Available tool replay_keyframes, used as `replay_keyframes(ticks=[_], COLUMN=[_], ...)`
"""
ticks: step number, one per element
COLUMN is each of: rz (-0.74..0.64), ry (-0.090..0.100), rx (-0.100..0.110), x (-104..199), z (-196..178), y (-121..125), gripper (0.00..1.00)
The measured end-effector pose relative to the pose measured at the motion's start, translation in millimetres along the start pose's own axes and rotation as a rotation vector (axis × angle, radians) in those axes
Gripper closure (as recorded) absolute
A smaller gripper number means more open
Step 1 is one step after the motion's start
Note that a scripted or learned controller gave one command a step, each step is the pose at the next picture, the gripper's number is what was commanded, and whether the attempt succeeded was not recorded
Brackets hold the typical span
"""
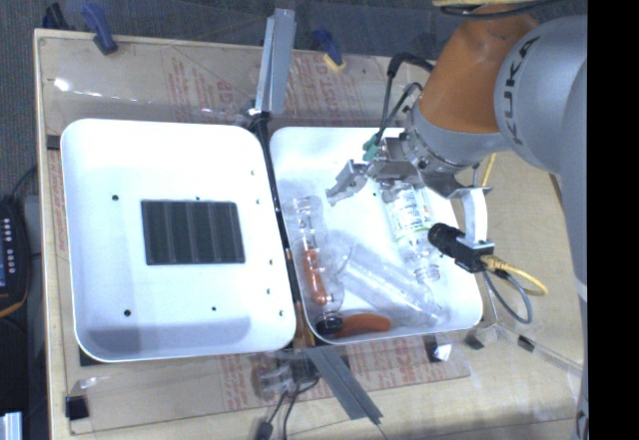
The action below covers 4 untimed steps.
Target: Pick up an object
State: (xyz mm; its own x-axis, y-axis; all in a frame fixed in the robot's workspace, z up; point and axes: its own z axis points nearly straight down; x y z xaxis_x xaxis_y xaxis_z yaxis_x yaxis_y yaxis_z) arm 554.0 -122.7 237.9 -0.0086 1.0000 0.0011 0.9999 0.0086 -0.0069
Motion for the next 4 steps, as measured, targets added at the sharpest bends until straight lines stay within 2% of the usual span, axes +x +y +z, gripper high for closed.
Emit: replay_keyframes(ticks=[1, 2, 3, 4], rz=[0.092, 0.085, -0.063, -0.063], ry=[-0.002, -0.001, 0.001, 0.000], rx=[-0.003, -0.005, -0.001, -0.001], x=[-61.6, -76.1, -74.4, -74.5], z=[18.8, 4.2, 35.1, 35.1], y=[3.9, -6.9, 15.5, 15.5], gripper=[0.00, 0.00, 0.00, 0.00])
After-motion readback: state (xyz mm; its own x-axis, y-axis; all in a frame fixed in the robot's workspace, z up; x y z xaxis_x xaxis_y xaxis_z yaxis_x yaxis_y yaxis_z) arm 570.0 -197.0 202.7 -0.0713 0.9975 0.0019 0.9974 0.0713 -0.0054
